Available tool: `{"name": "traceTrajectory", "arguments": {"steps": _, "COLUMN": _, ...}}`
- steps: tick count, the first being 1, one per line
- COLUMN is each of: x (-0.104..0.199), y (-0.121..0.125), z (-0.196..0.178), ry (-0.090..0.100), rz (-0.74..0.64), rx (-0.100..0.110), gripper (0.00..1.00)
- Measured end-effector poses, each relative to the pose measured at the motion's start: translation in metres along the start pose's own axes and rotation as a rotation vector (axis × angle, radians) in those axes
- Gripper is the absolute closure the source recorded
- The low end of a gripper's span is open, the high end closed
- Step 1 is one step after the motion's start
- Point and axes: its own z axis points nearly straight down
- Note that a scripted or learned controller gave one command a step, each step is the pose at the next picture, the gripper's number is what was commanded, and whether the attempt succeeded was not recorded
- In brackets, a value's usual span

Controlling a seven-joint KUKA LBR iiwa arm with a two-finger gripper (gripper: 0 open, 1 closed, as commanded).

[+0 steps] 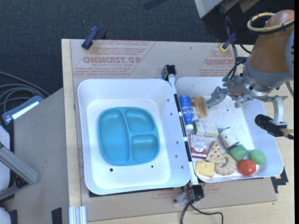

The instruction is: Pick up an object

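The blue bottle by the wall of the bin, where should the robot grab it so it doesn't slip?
Probably around its middle, from straight above. The blue bottle lies flat along the left wall of the right bin, so the fingers likely fit best across its narrow width. The wall is close on one side and a tan block on the other.

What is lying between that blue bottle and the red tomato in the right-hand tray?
In the camera view, between the blue bottle and the red tomato lie a checkered packet, a pizza slice and a pretzel-like piece, crowded together.
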Motion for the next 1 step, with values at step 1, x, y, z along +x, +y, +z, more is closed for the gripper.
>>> {"name": "traceTrajectory", "arguments": {"steps": 1, "x": 0.0104, "y": 0.0406, "z": 0.0855, "ry": -0.001, "rz": 0.0, "rx": 0.001, "gripper": 0.0}}
